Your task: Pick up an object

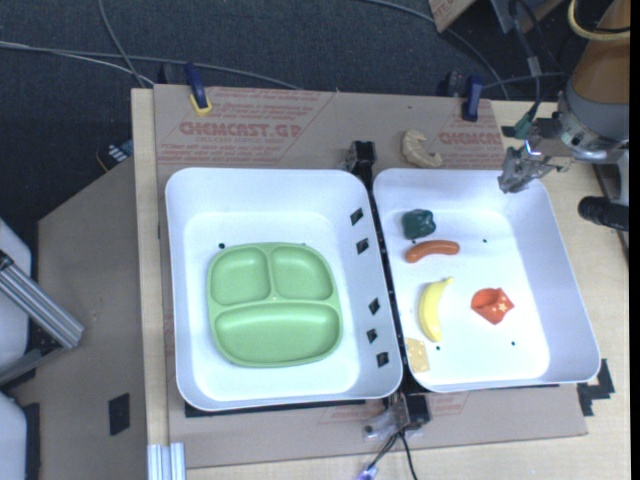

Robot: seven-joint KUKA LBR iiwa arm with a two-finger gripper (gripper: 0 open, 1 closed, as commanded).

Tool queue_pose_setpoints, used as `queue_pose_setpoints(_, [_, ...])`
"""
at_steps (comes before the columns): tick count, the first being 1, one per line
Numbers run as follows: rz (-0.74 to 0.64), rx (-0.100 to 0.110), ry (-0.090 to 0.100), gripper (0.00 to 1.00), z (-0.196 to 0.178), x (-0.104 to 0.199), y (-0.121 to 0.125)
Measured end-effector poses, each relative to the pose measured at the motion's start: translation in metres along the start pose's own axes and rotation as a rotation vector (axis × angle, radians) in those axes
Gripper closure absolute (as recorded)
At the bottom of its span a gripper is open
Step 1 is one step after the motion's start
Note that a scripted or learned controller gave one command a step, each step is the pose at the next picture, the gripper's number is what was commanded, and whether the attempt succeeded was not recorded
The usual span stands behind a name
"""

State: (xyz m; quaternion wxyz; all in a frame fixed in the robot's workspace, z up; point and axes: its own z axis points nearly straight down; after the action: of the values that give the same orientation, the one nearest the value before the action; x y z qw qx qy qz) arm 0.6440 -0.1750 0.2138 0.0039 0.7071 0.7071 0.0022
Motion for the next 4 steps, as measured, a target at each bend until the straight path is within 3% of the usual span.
queue_pose_setpoints(1, [-0.001, 0.002, 0.001, 1.00, -0.036, 0.000, 0.002])
queue_pose_setpoints(4, [-0.005, 0.013, 0.005, 1.00, -0.023, 0.145, -0.064])
